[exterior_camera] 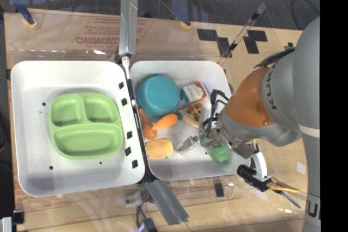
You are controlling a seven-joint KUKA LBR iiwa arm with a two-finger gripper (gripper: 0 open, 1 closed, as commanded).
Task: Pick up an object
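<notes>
My gripper is low in the right bin, near its front right corner. A small green object lies just right of and below the gripper, partly hidden by the wrist. A yellow lemon-like piece lies to the gripper's left. An orange carrot sits above the yellow piece. A teal bowl stands at the bin's back left. Between the bowl and the gripper lies a printed snack packet. Nothing can be seen held in the gripper.
The left bin holds a green divided plate. A metal bar rises at the divider between the bins. The orange-banded arm covers the right bin's right wall.
</notes>
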